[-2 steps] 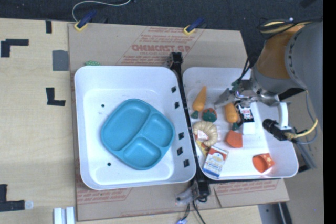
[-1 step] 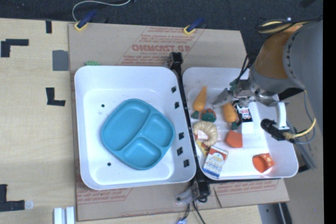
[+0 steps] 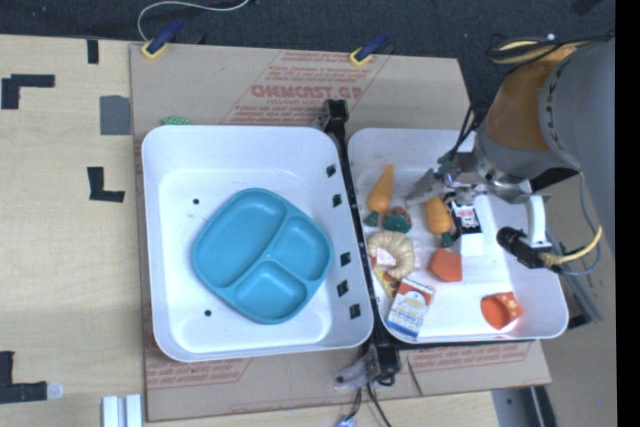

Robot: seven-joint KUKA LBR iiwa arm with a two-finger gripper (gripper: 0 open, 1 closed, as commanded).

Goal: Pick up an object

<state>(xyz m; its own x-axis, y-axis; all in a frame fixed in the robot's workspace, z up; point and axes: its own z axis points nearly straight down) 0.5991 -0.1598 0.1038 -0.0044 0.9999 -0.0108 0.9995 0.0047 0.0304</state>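
Note:
The right bin [image 3: 545, 287] holds several small toy foods. Among them are a carrot [image 3: 381, 187], a small green piece [image 3: 398, 219], an orange oval piece [image 3: 437, 216], a red-orange block [image 3: 446, 265], a pale ring-shaped pastry [image 3: 391, 253], a small carton [image 3: 410, 307] and an orange cup [image 3: 501, 310]. My gripper [image 3: 450, 198] hangs low over the upper middle of this bin. It sits right at the orange oval piece, whose upper right side it partly covers. Nothing is visibly lifted.
The left bin [image 3: 160, 215] holds a blue divided plate [image 3: 262, 255]. A black divider [image 3: 345, 215] runs between the two bins. The grey arm with its orange band [image 3: 520, 110] covers the right bin's upper right corner. Cables [image 3: 560, 255] loop beside the wrist.

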